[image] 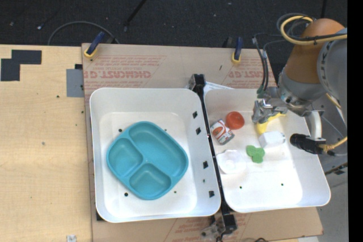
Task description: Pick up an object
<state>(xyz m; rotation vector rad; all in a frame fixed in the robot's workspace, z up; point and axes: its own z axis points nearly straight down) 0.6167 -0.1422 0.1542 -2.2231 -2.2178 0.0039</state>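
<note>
My gripper (pixel 262 114) hangs low over the upper right part of the right bin (pixel 283 192). A yellow object (pixel 267 123) lies directly beneath it, partly hidden by the gripper, and I cannot tell whether the two touch. A white block (pixel 273 138) sits just in front of the yellow object. To the left are a red round object (pixel 235 119) and a small red-and-white can (pixel 222 132). A green object (pixel 255 153) and a pale white piece (pixel 229 161) lie nearer the bin's middle.
The left bin (pixel 113 102) holds a teal divided plate (pixel 147 159). A black divider rail (pixel 205 144) runs between the two bins. The arm's grey and orange body (pixel 309 65) stands over the right bin's far right corner.
</note>
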